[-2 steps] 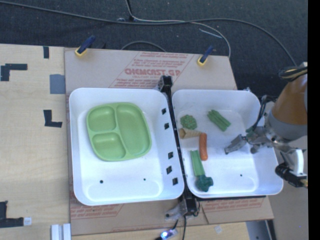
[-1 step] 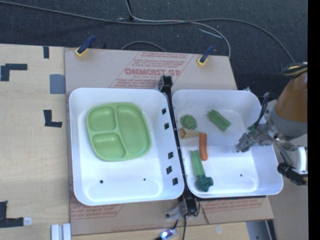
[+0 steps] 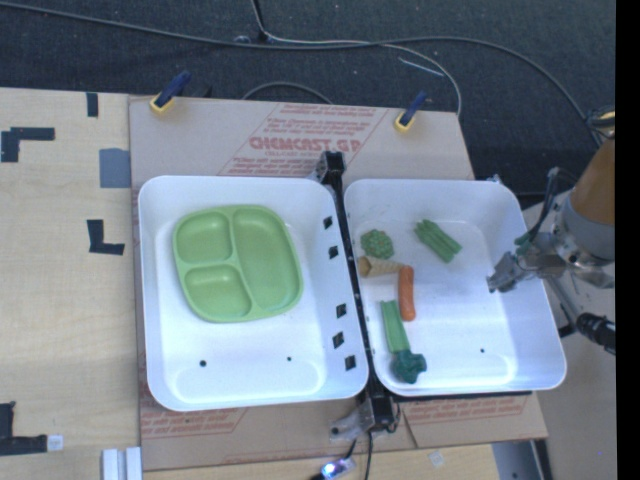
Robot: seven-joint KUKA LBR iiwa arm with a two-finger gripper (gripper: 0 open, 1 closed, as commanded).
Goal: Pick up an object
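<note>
gripper (image 3: pixel 505 274): hanging over the right bin's (image 3: pixel 520 363) right edge, fingers honestly can't tell
grabbed: nothing visible
nearest toy: green celery piece (image 3: pixel 438 240), well apart

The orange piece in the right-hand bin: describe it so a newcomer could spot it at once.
Start at the right bin, the one without the green divided plate. Near its middle, just right of the bin's left wall, lies the orange carrot-like stick, standing lengthwise up the view. It is the only orange item; the neighbours around it are green, apart from a small tan piece beside it.
</note>
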